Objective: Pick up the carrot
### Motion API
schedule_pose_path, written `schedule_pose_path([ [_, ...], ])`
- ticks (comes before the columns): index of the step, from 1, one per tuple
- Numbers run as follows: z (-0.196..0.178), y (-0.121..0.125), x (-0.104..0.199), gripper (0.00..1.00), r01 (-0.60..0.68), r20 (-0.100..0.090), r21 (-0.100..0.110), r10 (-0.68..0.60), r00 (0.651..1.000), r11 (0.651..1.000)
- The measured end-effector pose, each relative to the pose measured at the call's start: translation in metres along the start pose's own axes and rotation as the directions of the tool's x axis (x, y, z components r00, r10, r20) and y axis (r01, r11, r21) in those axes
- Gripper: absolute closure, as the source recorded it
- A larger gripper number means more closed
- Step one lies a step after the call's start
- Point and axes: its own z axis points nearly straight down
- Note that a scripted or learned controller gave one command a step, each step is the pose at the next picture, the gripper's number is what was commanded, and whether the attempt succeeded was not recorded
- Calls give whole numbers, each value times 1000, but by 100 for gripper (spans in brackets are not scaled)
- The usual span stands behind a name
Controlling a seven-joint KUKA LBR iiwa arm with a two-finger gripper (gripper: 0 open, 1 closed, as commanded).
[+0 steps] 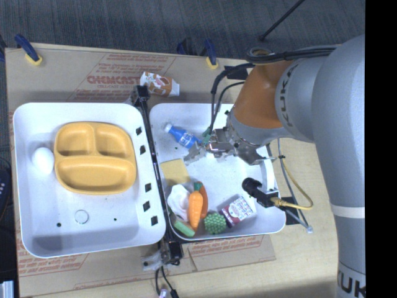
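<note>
The orange carrot [195, 208] with a green top lies in the right bin [268, 223], near its front left corner, pointing toward the front edge. It rests among a white soft item [178, 197] and a green piece [183, 228]. My gripper [207, 148] hangs over the middle of the right bin, behind the carrot and apart from it. It is open with nothing between its fingers. A blue bottle [180, 135] lies just left of the gripper.
Beside the carrot sit a green bumpy ball [215, 222] and a red-and-white packet [239, 209]; a yellow flat square [174, 170] lies behind it. The left bin [25, 123] holds a yellow divided tray [95, 156] and a white ball [42, 159]. A small packet [159, 84] lies outside the bins.
</note>
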Motion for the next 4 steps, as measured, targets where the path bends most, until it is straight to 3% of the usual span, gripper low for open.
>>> schedule_pose_path([
  [1,59,-50,-8,0,-162,-1,-1,162,987,987],
  [2,49,-50,-8,100,-158,-1,0,158,988,988],
  [3,-68,-83,61,100,-411,-1,-2,411,912,912],
  [4,-40,-79,162,100,-366,0,1,366,931,931],
])
